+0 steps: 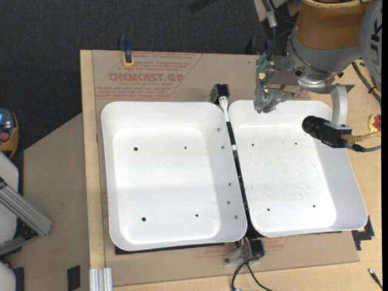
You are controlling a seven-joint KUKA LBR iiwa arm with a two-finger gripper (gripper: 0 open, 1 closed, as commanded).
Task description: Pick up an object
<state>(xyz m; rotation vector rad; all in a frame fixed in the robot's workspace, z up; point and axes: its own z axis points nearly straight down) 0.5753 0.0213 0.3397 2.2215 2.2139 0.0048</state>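
Recording the gripper (265,106) hanging above the far left corner of the right bin (348,202), close over the rim and just beside the black strip (234,159) dividing the two bins. Failing to resolve the gripper's state, spread or pressed together, at this slant; logging it as undeterminable. Failing likewise to place the object for pick-up with any certainty. Noting the grey arm (315,59) entering from the upper right, with the orange band (330,8) sitting above the wrist. Noting the left bin (112,180) lying well apart from the gripper, touching the strip along its right side. Observing small dark dots (136,149) spacing out across both bin floors, and fine dark specks scattering over the right floor. Logging both bins resting on a brown board (151,71) bearing red lettering, a blue and yellow clamp (127,49) gripping its far edge, and a black fitting (219,93) sitting at the strip's far end.
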